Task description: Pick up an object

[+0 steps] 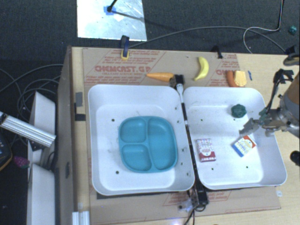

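My claw [248, 127] reaches in from the right edge of the frame and hangs low over the right white bin [220, 175], its tip just above the small white, blue and red carton [243, 146]. Whether my fingers are spread or closed I cannot tell; the metal parts blur together there, and nothing shows clamped between them.

The carton lies flat on the bin floor at the right of the frame, tilted, its long axis running from lower left to upper right, the red corner toward the upper right. To its left, near the bin's lower middle, the small red and white box [205, 150] lies flat with its long axis almost straight up and down the frame. The dark green lumpy ball [238, 110] sits in the bin's upper right part, apart from both.

The left white bin [105, 125] holds a turquoise plastic tray with three compartments [147, 143], a little right of centre.

Both bins rest on a brown printed cardboard sheet over the counter [140, 67]. Along its upper strip lie an orange carrot [160, 76], a yellow banana [202, 68] and an orange-yellow piece of toy food [236, 78]. Beyond is dark carpet [33, 27] with cables and a shiny silver square [110, 13] at the upper left.
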`<state>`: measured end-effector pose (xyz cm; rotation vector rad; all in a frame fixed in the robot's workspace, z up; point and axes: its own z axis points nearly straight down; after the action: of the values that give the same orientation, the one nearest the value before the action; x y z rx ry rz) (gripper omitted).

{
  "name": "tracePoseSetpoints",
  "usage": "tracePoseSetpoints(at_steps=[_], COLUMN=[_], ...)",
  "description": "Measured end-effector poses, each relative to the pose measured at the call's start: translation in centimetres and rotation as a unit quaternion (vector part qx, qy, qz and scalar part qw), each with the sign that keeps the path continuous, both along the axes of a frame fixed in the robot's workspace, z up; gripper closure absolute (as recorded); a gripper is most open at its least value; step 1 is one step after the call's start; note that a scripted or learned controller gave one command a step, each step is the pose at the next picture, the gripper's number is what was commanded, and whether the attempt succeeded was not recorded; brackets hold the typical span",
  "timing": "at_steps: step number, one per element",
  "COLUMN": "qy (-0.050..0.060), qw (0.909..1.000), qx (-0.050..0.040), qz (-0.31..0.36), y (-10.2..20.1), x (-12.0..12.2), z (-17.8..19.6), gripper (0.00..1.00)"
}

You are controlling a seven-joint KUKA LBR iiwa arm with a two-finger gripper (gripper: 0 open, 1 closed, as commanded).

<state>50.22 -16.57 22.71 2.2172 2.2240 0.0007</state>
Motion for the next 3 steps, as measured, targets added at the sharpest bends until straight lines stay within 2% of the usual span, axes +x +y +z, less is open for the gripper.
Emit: tracePoseSetpoints(at_steps=[1, 2, 3], qy=[0.002, -0.001, -0.002], qw=[1.0000, 1.0000, 1.0000], qx=[0.0007, -0.0001, -0.0010], qz=[-0.001, 0.001, 0.001], y=[-4.1, -4.0, -4.1], x=[4.9, 12.2, 16.8], z=[-11.0, -13.2, -4.2], gripper=[0.00, 0.00, 0.00])
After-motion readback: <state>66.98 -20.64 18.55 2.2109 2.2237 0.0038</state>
